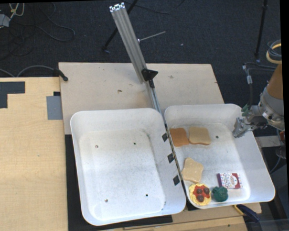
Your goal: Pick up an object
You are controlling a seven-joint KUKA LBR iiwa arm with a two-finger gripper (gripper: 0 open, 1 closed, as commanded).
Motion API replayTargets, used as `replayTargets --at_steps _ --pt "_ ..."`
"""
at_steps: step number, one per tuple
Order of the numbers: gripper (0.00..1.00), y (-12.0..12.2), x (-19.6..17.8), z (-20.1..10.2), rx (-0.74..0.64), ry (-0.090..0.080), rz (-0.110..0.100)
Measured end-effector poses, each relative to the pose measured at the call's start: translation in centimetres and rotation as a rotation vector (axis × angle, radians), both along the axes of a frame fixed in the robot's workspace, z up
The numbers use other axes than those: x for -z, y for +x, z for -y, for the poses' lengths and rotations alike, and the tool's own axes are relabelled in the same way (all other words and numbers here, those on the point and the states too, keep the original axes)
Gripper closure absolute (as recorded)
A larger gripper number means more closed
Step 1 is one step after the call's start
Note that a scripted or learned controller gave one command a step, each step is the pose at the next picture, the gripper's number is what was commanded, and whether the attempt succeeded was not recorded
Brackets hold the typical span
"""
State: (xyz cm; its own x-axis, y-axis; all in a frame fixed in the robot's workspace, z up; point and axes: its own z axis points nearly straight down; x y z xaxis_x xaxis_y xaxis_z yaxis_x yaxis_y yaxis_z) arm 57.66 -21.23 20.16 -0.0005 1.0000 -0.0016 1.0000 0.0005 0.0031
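Two white bins sit side by side on our bench. Nearest in the right bin (262,179) lie a green ball (219,194) and small carton (229,180), then toast slices (199,135). Farther right, our gripper (240,126) hovers at the rim; we cannot tell its opening. We should centre above one slice before descending.

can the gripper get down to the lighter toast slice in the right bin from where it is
Probably yes: the gripper sits at the right bin's right rim, and bare floor separates it from the lighter toast slice.
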Motion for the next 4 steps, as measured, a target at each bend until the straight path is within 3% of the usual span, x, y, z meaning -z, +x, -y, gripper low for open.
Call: replayTargets --at_steps 1,4 --pt "1.00 -0.3 -5.2 1.0 0.000 0.000 0.001" --pt "1.00 2.3 -4.3 -14.0 -0.003 0.003 -0.006"
